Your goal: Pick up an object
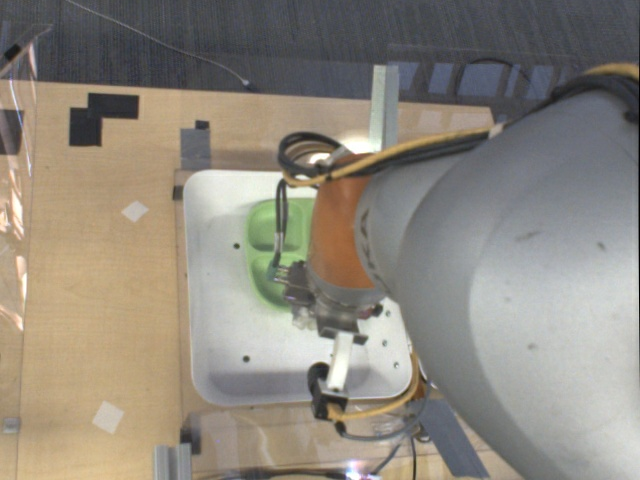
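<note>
The green object (262, 238) lies toward nine o'clock in the white bin (215, 298), partly under the wrist. The gripper (318, 313) hangs at its four o'clock edge (grip state hidden, I cannot tell). Better to centre over the green before closing.

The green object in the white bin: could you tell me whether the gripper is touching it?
Cannot tell. In the camera view, the arm's wrist covers the gripper and overlaps the green object in the white bin, hiding any contact or gap.
</note>
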`<state>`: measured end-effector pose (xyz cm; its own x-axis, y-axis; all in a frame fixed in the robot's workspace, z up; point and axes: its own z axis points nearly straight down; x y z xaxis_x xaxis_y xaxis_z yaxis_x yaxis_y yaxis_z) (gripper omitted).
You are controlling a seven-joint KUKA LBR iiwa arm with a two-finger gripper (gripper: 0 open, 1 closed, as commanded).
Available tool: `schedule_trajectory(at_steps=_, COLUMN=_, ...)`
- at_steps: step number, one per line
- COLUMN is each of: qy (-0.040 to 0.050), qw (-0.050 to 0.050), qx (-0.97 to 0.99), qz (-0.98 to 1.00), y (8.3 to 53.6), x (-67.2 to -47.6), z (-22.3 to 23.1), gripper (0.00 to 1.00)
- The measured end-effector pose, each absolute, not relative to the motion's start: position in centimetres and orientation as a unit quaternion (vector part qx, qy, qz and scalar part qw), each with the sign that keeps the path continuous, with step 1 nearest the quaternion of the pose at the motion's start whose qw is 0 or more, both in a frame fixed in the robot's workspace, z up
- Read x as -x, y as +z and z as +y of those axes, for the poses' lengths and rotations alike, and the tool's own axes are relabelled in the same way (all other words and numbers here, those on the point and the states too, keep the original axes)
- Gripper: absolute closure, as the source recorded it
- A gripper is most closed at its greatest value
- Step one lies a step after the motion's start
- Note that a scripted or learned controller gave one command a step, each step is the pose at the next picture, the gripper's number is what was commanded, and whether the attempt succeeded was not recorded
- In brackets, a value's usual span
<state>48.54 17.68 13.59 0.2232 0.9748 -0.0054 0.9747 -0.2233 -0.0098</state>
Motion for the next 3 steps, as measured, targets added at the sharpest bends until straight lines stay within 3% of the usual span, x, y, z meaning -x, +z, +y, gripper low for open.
schedule_trajectory(at_steps=1, qy=-0.0006, qw=0.001, qx=0.954, qz=-0.299, y=20.1, x=-48.7, z=21.3, gripper=1.0)
schedule_trajectory(at_steps=2, qy=-0.0006, qw=0.001, qx=0.992, qz=-0.127, y=19.8, x=-48.7, z=23.5, gripper=1.0)
schedule_trajectory(at_steps=3, qy=-0.0008, qw=0.001, qx=0.995, qz=-0.101, y=20.1, x=-48.7, z=23.4, gripper=1.0)
